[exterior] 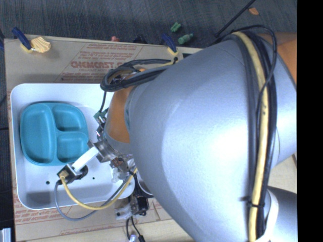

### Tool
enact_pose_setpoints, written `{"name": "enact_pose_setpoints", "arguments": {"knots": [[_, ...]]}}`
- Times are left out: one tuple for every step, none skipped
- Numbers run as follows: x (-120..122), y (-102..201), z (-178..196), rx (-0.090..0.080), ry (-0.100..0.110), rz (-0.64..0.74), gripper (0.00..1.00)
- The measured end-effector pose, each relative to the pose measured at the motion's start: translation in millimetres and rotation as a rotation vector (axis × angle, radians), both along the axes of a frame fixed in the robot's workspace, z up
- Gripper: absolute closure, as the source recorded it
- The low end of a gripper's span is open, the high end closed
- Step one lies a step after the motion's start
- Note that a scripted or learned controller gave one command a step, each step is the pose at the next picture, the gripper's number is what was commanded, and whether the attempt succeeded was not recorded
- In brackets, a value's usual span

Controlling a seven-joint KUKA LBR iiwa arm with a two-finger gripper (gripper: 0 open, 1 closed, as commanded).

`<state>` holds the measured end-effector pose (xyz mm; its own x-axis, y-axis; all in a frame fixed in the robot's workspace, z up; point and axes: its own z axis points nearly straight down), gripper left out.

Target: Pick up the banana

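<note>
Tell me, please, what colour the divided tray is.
The tray is light blue, clearest in the camera view.

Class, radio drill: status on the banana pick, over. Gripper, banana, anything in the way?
Gripper low at left bin's right end, beside blue plate. Holding banana: cannot tell. Arm blocks the rest of the bench.

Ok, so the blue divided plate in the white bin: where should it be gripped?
Probably its raised outer rim, on the edge nearest the arm, coming straight down. The blue plate lies flat in the bin, so only that thin rim can be pinched.
</note>
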<state>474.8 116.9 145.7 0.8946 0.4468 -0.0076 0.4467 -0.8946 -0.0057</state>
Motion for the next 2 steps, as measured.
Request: {"name": "enact_pose_setpoints", "arguments": {"knots": [[4, 94, -52, -0.009, -0.011, 0.357, 0.0], [6, 96, -42, -0.006, -0.019, 0.362, 1.0]]}}
